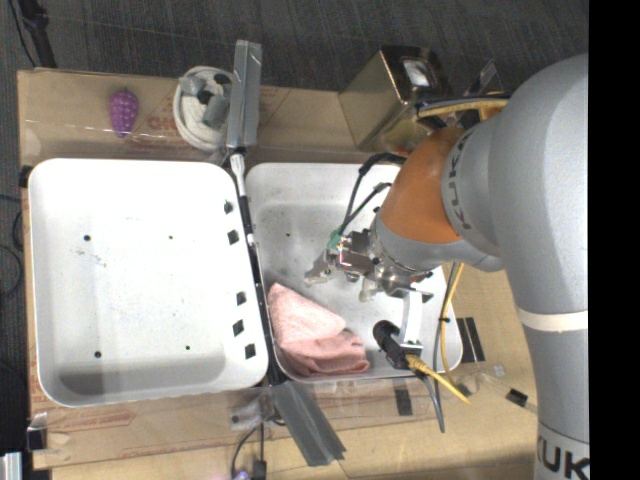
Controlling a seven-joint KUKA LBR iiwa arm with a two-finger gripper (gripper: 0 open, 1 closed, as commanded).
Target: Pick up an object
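Observation:
A folded pink cloth [312, 332] lies in the near left corner of the right bin [300, 203]. My gripper [345, 268] hangs low over the middle of that bin, just up and right of the cloth. Wrist parts and cables crowd around it. Nothing shows between its tips.
The left bin [130, 278] sits beside the right one, with a row of black clips along the divider [242, 268]. Behind the bins on the bench are a purple grape-like toy [123, 110], a white tape roll [203, 106] and a brown box [385, 93].

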